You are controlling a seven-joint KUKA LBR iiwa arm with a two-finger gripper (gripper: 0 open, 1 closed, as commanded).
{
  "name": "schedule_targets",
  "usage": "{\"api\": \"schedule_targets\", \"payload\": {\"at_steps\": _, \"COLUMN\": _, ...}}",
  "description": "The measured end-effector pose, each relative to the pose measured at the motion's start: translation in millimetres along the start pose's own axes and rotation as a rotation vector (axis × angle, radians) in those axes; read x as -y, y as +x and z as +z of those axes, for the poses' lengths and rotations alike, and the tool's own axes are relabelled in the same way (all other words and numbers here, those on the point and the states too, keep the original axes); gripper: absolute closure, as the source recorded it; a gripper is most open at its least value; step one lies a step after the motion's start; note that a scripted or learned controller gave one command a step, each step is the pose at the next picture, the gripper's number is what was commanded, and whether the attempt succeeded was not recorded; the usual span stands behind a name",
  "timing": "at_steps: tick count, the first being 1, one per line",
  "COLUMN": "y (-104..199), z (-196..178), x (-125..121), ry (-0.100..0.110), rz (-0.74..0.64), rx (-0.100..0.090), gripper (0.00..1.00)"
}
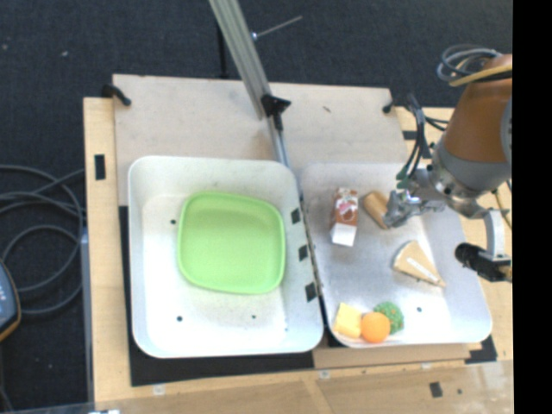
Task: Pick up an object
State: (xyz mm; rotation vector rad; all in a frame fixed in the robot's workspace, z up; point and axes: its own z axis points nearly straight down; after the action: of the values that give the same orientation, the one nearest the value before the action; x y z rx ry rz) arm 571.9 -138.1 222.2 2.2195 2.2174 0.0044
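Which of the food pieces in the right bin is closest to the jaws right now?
The small tan bread-like piece, right beside the gripper at the bin's upper middle. The wedge, bottle and orange lie farther off.

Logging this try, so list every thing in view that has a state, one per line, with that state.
Square green plastic plate: flat, upright, in the left white bin.
Small red-labelled bottle: lying on its side, right white bin.
Tan bread-like piece: lying beside the gripper.
Pale wedge: lying flat, apart from the others.
Yellow block, orange ball, green piece: clustered at the near edge.
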Motion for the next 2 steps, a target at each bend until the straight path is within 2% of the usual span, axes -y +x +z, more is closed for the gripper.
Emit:
{"api": "schedule_targets", "payload": {"at_steps": 1, "y": -2.2, "z": -42.9, "x": 2.1, "ry": 0.000, "rz": -0.001, "rx": 0.000, "gripper": 1.00}}
{"api": "schedule_targets", "payload": {"at_steps": 2, "y": 54.8, "z": -30.1, "x": -4.9, "ry": 0.005, "rz": -0.005, "rx": -0.002, "gripper": 1.00}}
